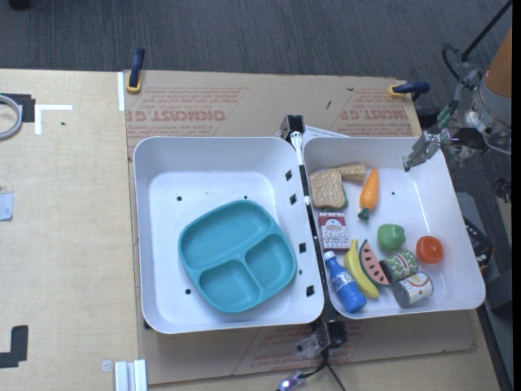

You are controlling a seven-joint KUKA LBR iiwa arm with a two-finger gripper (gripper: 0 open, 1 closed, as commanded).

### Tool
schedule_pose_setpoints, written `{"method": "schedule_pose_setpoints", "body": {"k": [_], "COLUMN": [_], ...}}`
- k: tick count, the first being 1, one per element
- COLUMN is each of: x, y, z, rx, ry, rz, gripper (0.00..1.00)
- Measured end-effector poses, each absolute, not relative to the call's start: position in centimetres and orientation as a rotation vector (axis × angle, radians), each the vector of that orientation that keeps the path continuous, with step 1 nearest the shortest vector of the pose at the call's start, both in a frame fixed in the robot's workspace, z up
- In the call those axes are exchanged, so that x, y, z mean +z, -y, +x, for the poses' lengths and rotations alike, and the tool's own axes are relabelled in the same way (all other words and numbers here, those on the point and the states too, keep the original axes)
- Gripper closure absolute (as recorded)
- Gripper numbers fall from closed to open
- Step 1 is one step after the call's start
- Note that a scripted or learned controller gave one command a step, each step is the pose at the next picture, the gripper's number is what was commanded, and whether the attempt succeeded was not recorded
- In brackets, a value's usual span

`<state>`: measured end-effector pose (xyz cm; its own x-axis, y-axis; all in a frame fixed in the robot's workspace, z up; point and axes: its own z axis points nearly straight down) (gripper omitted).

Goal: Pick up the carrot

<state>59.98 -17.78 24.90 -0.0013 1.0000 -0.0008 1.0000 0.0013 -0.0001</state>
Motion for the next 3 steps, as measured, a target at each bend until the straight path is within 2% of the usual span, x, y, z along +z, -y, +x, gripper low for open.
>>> {"method": "schedule_pose_setpoints", "body": {"k": [1, 2, 3], "x": [12.9, 9.2, 10.2], "y": [10.7, 13.5, 13.5], "z": [60.4, 63.0, 63.0], "rx": [-0.002, -0.001, -0.001], "ry": [-2.223, -2.219, -2.218], "rz": [2.221, 2.223, 2.223], "gripper": [0.0, 0.0, 1.0]}}
